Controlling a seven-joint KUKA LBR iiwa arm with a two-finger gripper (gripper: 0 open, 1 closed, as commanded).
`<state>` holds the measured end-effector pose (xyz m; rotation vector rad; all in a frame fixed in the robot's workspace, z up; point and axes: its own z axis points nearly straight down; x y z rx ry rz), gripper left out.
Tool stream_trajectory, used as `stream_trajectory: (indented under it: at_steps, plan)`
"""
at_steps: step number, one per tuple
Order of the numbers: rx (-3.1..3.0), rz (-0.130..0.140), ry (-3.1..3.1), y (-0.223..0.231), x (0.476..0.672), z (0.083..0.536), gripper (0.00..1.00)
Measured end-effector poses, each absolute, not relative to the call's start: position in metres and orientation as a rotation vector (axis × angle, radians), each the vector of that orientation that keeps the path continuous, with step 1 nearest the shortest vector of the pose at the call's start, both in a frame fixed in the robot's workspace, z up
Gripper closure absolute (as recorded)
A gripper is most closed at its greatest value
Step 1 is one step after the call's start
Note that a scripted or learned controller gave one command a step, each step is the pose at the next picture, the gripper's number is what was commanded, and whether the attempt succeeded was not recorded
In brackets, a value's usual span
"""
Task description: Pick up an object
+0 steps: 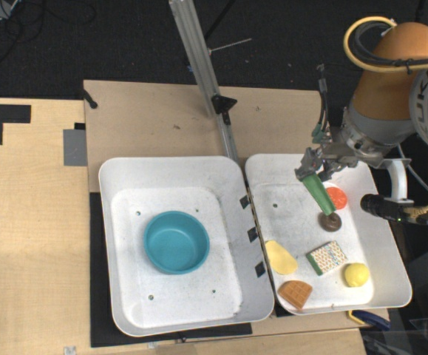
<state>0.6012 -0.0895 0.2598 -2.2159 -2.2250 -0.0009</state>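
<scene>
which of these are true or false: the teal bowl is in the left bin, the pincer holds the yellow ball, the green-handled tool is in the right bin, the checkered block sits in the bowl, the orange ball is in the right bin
1. The teal bowl is in the left bin. True.
2. The pincer holds the yellow ball. False: the ball lies near the right bin's front corner, well away from the pincer.
3. The green-handled tool is in the right bin. True; its upper end lies right at the pincer.
4. The checkered block sits in the bowl. False: it lies on the right bin's floor, beside the yellow ball.
5. The orange ball is in the right bin. True.
</scene>
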Motion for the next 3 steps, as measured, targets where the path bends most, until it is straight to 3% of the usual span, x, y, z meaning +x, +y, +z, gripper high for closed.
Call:
stream_trajectory:
  at_steps: [1,3]
  plan:
    - [-2.217,-0.001,-2.224,-0.038,0.602,0.263,1.0]
    - [-2.218,0.001,-2.223,0.054,0.622,0.256,1.0]
